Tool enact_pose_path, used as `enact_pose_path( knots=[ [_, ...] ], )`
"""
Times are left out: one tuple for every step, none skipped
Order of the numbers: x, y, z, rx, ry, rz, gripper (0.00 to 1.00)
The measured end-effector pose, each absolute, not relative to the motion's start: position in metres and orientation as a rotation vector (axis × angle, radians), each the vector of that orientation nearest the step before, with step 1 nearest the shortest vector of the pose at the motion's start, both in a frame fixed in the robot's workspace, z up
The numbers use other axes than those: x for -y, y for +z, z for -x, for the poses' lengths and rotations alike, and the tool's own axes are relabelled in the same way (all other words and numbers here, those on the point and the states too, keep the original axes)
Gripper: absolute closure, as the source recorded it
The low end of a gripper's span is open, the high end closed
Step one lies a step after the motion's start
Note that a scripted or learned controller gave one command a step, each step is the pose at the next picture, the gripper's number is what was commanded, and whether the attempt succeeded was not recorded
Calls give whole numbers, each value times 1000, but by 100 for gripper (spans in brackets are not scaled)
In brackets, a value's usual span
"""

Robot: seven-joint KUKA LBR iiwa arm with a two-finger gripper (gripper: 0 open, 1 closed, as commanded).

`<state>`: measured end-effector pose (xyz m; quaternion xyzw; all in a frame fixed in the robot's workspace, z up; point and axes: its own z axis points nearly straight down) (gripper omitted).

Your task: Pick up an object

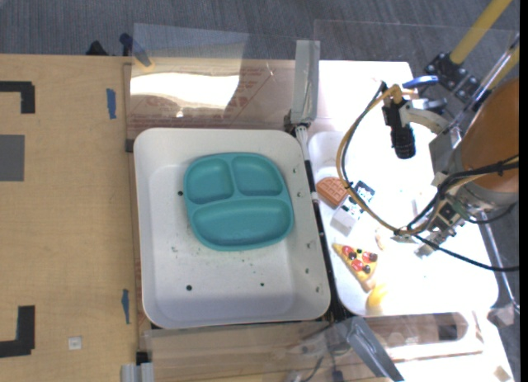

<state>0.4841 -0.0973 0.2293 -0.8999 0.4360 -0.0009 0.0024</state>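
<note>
2 white bins on the bench, arm at the right.

No writing can be read. In the right bin [396, 302], nearest first: a yellow piece [375, 296], a toy pizza slice [357, 261], a small white block [344, 222], a brown waffle-like piece [332, 191]. The left bin [157, 273] holds a teal divided plate [238, 200] with 3 compartments. The gripper [436, 232] hangs over the right bin's right side; its state cannot be told.

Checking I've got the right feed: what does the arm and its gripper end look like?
The arm enters at the right, with an orange band. A black cylindrical piece hangs from a bracket with blue parts. Black and yellow cables loop down to the gripper, a small metallic assembly.
</note>
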Motion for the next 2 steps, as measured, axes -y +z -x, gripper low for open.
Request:
enact_pose_path(
  knots=[
    [109, 188, -498, -459, 1, 3103, 100],
    [71, 303, -507, -767, -11, 3043, 100]
  ],
)
